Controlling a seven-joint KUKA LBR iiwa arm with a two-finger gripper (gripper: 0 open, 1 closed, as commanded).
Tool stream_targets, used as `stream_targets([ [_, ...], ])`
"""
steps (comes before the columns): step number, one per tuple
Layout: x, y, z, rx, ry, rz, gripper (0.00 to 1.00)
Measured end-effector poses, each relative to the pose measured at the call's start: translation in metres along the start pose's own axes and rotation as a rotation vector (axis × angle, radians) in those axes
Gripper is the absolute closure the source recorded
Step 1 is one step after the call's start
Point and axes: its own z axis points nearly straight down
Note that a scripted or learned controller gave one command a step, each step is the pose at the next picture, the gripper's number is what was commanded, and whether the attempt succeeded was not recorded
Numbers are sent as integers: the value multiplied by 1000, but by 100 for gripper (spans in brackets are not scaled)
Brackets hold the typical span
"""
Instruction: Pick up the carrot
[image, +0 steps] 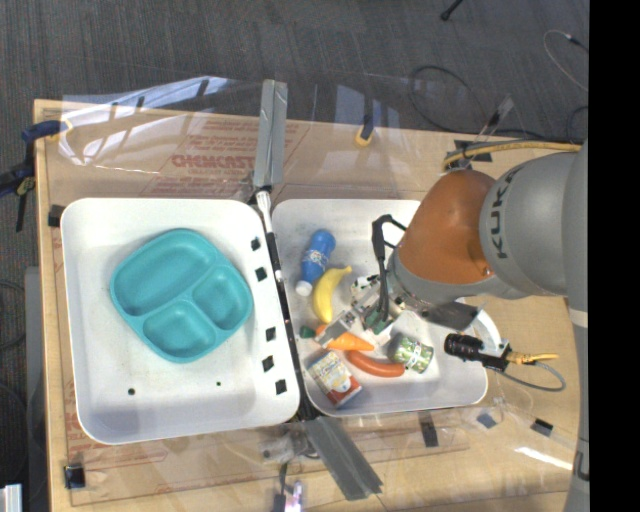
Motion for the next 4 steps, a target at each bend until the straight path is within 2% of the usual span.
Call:
stream_targets([
  [1, -1, 1, -9, 0, -1, -5, 100],
  [2, 8, 26, -104, 3, 3, 183, 100],
  [3, 8, 25, -104, 3, 3, 183, 0],
  [4, 49, -26, -1, 6, 8, 39, 0],
])
